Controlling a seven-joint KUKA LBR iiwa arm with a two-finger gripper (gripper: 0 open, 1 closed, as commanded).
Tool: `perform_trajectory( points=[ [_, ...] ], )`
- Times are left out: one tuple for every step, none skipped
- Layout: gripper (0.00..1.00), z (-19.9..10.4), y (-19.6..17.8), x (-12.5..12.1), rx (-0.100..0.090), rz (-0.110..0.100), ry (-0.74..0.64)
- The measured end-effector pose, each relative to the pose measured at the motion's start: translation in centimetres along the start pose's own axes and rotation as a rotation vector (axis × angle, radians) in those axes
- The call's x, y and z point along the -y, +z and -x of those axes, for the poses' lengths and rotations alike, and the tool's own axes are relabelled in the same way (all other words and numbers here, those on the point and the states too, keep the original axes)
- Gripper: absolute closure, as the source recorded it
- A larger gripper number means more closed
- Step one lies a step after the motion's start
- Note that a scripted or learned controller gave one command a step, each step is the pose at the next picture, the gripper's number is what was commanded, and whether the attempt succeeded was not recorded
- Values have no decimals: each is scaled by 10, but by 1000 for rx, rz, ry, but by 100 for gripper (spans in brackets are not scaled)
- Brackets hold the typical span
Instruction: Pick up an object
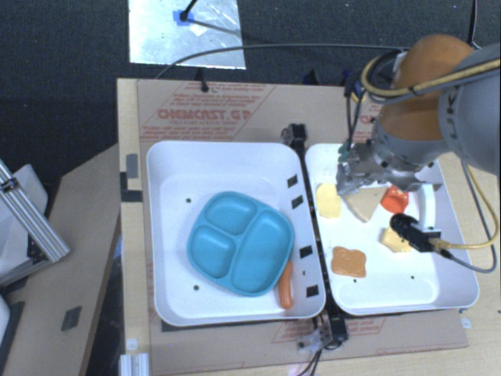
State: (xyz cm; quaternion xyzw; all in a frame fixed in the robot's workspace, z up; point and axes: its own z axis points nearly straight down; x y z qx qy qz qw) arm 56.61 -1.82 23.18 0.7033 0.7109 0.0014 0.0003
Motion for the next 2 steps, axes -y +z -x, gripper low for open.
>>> perform_trajectory(
  points=[
    [100,-60,-3,3,-1,-1,-1],
    [100,-105,1,4,1,0,2]
  ],
)
